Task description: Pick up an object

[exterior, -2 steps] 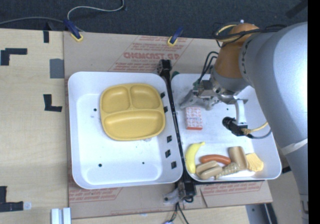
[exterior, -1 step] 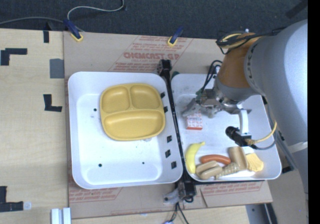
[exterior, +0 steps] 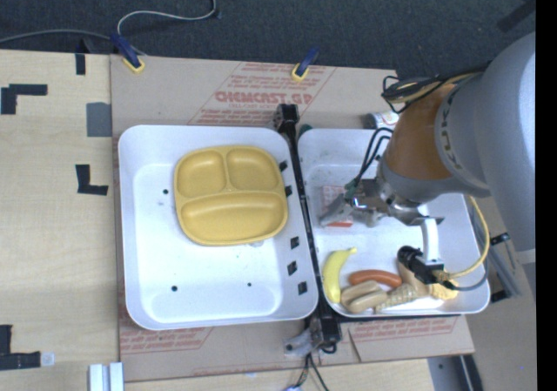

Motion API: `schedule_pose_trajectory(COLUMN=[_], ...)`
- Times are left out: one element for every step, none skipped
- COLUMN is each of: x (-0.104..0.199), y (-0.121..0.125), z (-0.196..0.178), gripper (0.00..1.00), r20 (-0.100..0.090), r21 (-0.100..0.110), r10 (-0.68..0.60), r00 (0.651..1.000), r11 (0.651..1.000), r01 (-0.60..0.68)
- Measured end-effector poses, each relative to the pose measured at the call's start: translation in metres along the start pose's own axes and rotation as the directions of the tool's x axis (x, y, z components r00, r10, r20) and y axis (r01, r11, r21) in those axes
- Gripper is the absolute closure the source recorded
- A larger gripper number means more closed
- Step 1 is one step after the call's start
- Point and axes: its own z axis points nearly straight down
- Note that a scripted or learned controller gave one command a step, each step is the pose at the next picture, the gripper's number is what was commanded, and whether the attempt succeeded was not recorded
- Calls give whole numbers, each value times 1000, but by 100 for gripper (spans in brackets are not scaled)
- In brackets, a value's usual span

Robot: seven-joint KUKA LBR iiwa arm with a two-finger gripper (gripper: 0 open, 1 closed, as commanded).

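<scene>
My gripper point(exterior: 346, 209) hangs low over the left middle of the right bin point(exterior: 452, 206), with the grey arm and its orange band reaching in from the right. Just beside it lies a small clear packet with a red strip point(exterior: 331, 203). Whether the gripper touches the packet I cannot tell. Along the bin's front lie a yellow banana point(exterior: 335, 269), a red sausage point(exterior: 374, 278), a tan bun point(exterior: 361, 297) and a pale waffle-like cone point(exterior: 409, 296).
The left bin point(exterior: 144, 232) holds a yellow divided plate point(exterior: 231, 194) in its back half. A black divider point(exterior: 296, 198) runs between the two bins. Cables trail along the arm near the right bin's right wall.
</scene>
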Motion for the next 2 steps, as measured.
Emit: schedule_pose_trajectory(x=[0,0], y=[61,42], z=[1,0], gripper=[0,0], r20=[0,1], r21=[0,0], r10=[-1,-1], r00=[1000,1000], r11=[1000,1000], r01=[1,1])
